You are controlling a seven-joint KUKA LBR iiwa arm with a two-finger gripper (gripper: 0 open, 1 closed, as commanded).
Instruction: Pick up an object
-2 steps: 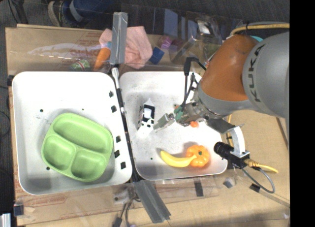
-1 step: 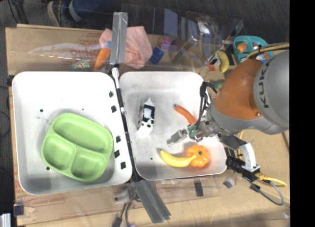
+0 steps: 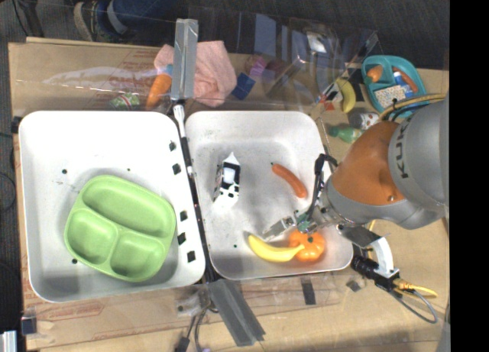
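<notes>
Right bin [image 3: 252, 125]: fingers [image 3: 279, 227] just above banana [image 3: 271, 249].

My arm [image 3: 416, 167] comes in from the right side of the view, its grey casing bulking large at the edge. The orange band [image 3: 367, 171] sits just above my wrist, rounded and turned toward the camera. From there my wrist bends down and to the left, ending in my gripper [image 3: 294, 224], which is low in the lower right part of the view. Its metal fingers [image 3: 276, 228] point left and slightly down. A dark cable [image 3: 319, 171] loops along my wrist above the gripper
</notes>
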